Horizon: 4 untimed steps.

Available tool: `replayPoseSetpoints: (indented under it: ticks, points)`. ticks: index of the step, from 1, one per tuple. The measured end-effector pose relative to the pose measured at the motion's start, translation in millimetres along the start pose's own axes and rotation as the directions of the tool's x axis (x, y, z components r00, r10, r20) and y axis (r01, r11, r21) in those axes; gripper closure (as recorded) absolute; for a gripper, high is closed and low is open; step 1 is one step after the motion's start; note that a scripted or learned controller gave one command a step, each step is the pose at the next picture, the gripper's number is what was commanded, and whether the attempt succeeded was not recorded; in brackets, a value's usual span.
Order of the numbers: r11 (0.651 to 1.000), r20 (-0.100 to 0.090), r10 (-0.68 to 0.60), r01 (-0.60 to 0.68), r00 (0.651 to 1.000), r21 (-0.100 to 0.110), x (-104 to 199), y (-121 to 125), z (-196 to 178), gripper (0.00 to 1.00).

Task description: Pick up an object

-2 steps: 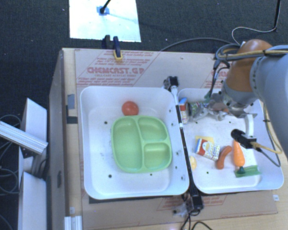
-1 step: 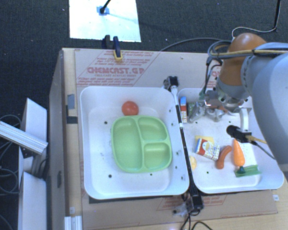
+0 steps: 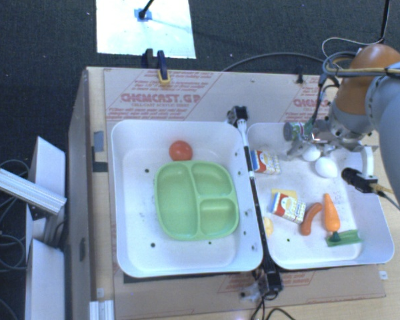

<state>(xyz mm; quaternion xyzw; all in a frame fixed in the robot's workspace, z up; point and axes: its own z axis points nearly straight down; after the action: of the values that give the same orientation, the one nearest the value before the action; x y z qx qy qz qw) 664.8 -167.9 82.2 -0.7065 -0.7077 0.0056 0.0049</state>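
Note:
My gripper (image 3: pixel 297 137) hangs over the far part of the right bin (image 3: pixel 373 245), reaching in from the right. Just below it lie two white eggs: one (image 3: pixel 311 155) almost under the gripper, the other (image 3: pixel 326 167) a little nearer the front. Left of them is a small carton (image 3: pixel 265 162). Further forward lie a yellow and red carton (image 3: pixel 288 205), a brown sausage (image 3: pixel 311 218), a carrot (image 3: pixel 331 213) with a green top (image 3: pixel 343 238), and a small yellow piece (image 3: pixel 268 227) by the divider. Nothing shows held in the gripper.
The left bin (image 3: pixel 130 239) holds a green divided plate (image 3: pixel 197 200) and a red ball (image 3: pixel 181 150) behind it. A black part of the arm (image 3: pixel 357 178) hangs over the right bin's right side. Cables run behind the bins.

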Motion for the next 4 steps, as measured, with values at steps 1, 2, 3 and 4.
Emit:
replayPoseSetpoints:
  ticks: [1,2,3,4]
  points:
    - [1.0,0.0,-0.004,0.004,1.0,-0.004,1.4,1.4,-11.4,1.0]
    - [1.0,0.0,-0.004,0.004,1.0,-0.021,32.0,3.4,-119.6,1.0]
    - [1.0,0.0,-0.003,0.003,1.0,-0.02,41.8,2.3,-160.0,1.0]
    - [1.0,-0.001,-0.004,0.004,1.0,-0.015,85.7,-68.4,-140.7,1.0]
